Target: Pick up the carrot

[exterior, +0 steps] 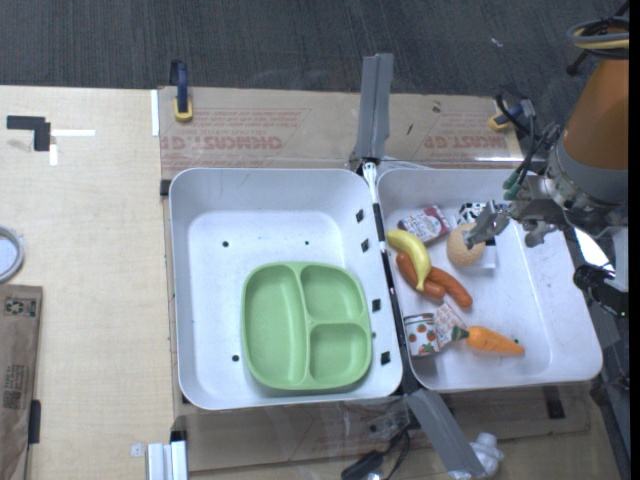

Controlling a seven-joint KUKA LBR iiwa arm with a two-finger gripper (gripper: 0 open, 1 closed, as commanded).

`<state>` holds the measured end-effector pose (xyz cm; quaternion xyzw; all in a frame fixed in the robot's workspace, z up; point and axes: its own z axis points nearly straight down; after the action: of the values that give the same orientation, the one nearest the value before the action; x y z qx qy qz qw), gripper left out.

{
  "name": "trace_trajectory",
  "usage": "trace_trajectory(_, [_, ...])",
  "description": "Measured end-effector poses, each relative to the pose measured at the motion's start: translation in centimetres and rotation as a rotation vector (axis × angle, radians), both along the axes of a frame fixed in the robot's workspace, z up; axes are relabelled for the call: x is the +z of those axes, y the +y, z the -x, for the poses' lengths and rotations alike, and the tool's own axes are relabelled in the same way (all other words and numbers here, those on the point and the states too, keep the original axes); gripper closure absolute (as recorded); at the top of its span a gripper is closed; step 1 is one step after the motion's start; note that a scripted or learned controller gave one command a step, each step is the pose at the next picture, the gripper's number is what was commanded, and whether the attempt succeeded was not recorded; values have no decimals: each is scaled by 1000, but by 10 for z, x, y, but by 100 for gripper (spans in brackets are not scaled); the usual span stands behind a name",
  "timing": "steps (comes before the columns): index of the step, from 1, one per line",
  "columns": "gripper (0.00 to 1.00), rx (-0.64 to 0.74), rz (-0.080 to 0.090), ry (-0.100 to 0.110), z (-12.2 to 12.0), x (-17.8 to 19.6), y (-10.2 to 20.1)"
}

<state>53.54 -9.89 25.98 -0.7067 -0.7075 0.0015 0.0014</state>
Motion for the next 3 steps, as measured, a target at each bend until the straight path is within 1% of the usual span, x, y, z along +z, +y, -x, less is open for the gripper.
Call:
trace_trajectory(1, [0,237,-2,-2,58,-68,-50])
trace_trajectory(2, [0,659,-2,-3,57,-81,-17])
trace_trajectory(3, [0,712,-3,-4,58,-169,-66])
